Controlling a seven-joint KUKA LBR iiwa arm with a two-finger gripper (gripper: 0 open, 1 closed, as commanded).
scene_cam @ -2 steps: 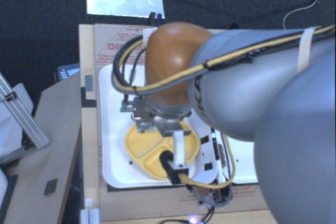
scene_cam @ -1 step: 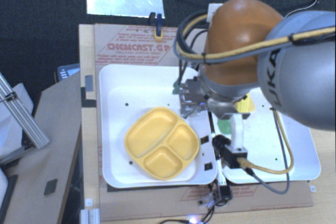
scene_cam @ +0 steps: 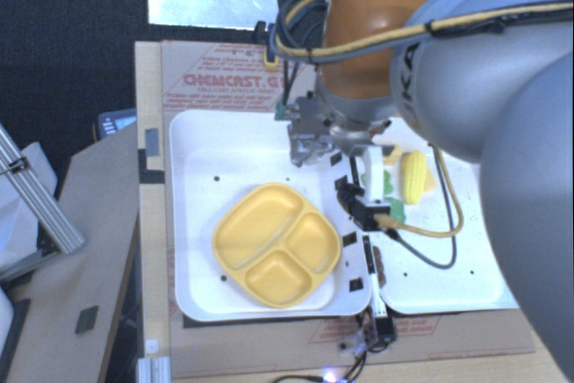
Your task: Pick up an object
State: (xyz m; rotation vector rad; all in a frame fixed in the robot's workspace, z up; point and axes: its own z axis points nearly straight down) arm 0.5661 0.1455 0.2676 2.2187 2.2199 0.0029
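Bench covered in brown cardboard [scene_cam: 235, 83] printed with red lettering, dark backdrop behind. Two shallow white plastic bins side by side. Left bin [scene_cam: 202, 193] holds a yellow three-compartment plastic plate [scene_cam: 276, 245], lying flat toward the near edge. Right bin [scene_cam: 466, 278] holds a yellow toy corn cob [scene_cam: 413, 176] near its far-left corner, with a green piece just beside it. Grey arm's two-finger gripper [scene_cam: 305, 152] hangs over the far part of the left bin, apart from the plate; its opening cannot be judged.
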